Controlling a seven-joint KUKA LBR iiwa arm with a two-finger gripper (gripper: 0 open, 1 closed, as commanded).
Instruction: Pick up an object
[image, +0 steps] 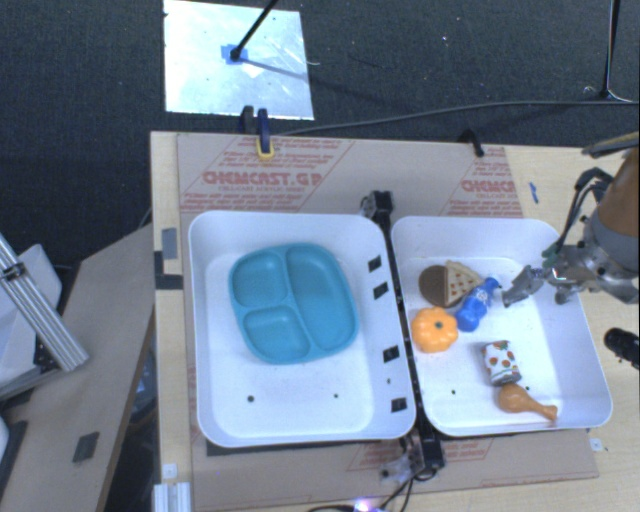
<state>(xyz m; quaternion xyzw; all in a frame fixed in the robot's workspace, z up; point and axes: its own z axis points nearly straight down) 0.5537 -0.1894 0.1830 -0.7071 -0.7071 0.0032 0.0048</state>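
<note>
The right bin (570, 340) holds several small toys. A blue bottle-shaped toy (474, 306) lies near the middle, next to an orange pumpkin (434, 330). A brown bread piece with a pizza slice (447, 283) lies behind them. A small patterned can (499, 362) and a tan drumstick (526, 402) lie toward the front. My gripper (542, 289) hangs over the right bin's back right part, just right of the blue toy. It is open, with nothing between its fingers; its left fingertip (517, 291) is close to the blue toy.
The left bin (215, 400) holds a blue divided plate (293, 302). Black clips run along the seam between the bins (392, 350). A cable crosses the bench behind the bins. The arm's wrist (612, 245) stands at the right edge.
</note>
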